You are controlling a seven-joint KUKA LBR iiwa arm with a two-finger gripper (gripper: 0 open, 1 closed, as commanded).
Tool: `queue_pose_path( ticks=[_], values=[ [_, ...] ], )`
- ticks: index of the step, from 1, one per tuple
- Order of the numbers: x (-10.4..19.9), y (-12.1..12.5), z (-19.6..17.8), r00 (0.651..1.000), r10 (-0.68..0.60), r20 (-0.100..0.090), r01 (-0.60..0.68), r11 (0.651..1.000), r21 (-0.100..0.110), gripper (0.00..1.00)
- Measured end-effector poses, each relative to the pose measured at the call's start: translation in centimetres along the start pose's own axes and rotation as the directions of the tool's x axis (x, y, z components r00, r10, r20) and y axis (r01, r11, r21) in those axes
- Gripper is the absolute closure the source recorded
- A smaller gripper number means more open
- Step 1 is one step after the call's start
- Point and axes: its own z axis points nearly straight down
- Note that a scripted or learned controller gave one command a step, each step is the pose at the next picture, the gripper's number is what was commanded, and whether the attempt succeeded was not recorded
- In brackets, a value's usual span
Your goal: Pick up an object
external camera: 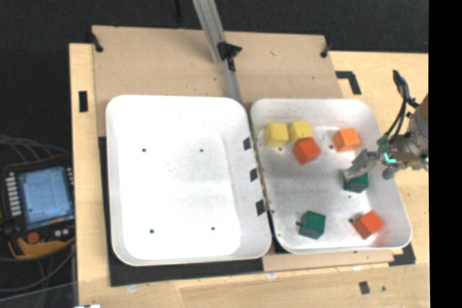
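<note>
At the right bin's (326,110) right edge, you saw the arm reaching in low from the right, its gripper (359,171) angled down toward a green block (355,184) near that edge. You could not tell how wide the claw stood, or whether it touched the block beneath it.

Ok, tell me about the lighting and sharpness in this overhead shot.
Camera view: even, soft lighting; the two white bins, left bin and right bin, are bright, nearly washed out; blocks such as the green block cast short, faint shadows; the whole frame is slightly soft, and the tool at the right looks blurred, its detail hard to read.
</note>
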Motion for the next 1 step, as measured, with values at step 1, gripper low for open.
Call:
queue_pose_path(
  ticks=[1],
  values=[
    [-0.53, -0.43, 4.37, 1.0, 0.001, 0.0, -0.001, 1.0, 0.005, 0.0]
  ],
)
